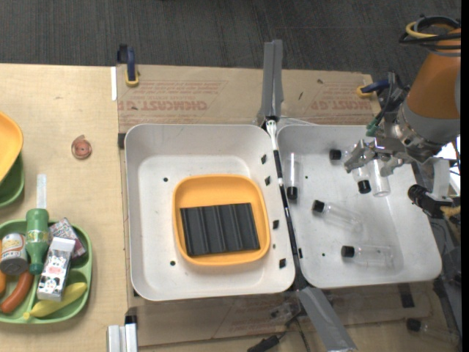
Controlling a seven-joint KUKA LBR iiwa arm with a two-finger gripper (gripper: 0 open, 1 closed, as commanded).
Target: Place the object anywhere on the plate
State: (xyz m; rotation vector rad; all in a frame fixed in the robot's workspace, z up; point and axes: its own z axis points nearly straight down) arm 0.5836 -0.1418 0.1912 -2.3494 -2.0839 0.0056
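Clearly the task's things were the clear plastic vials w/ black caps, lying loose in the right white bin (410, 270): one vial (292, 173) near the bin's left wall, one (337, 213) mid-bin, one (370, 254) toward the front, plus a vial (375, 183) just under the end effector (374, 169). A small black cap-like piece (335, 154) sat near the back; couldn't tell if it was a loose cap or a vial end-on. The goal was the orange rounded-square plate (220, 189) w/ a dark ribbed insert (220, 227), sitting centred in the left white bin (146, 196), well apart from every vial.

The end effector hung over the right bin's rear-right area, at the vial there. Whether it was open or closed, or gripping that vial, couldn't be told; the tool parts overlapped the tube.

Judgement: the step in hand was the pick. To do it well, grasp should go across the tube's short axis, near mid-length, since a smooth round vial will prob. roll or squirt out if pinched off-centre. Lift straight up before crossing the divider betw. the bins, then release low over the insert; the ribs should stop rolling.

The grey arm w/ orange band (440, 86) reached in from the right. On the worktop's left sat a green tray of toy food (80, 299).
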